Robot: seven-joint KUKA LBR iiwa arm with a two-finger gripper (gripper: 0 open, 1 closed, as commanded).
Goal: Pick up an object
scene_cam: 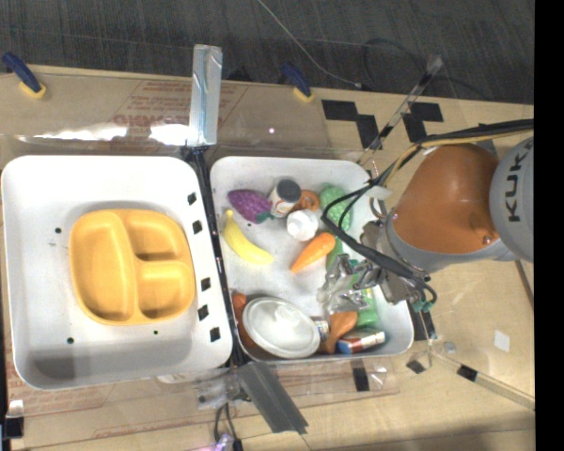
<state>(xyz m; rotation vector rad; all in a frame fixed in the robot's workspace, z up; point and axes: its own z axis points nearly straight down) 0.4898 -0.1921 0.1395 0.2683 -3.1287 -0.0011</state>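
Note:
The right bin (pixel 263 171) holds a pile of toy food: a yellow banana (pixel 243 242), an orange carrot (pixel 312 251), a purple grape bunch (pixel 250 204), a small white bottle (pixel 302 224), a dark-topped can (pixel 287 194), a green item (pixel 336 202) and a white lidded bowl (pixel 280 326). My gripper (pixel 343 285) is low in the bin's right part, just right of the carrot and above the bowl. Metal parts and cables crowd the gripper, hiding anything it might hold.
The left bin (pixel 38 186) carries a yellow divided tray (pixel 132 263). A red-and-white tube (pixel 362 342) and an orange piece (pixel 341 324) lie along the right bin's front wall. The arm's orange band (pixel 446 200) overhangs the bin's right rim.

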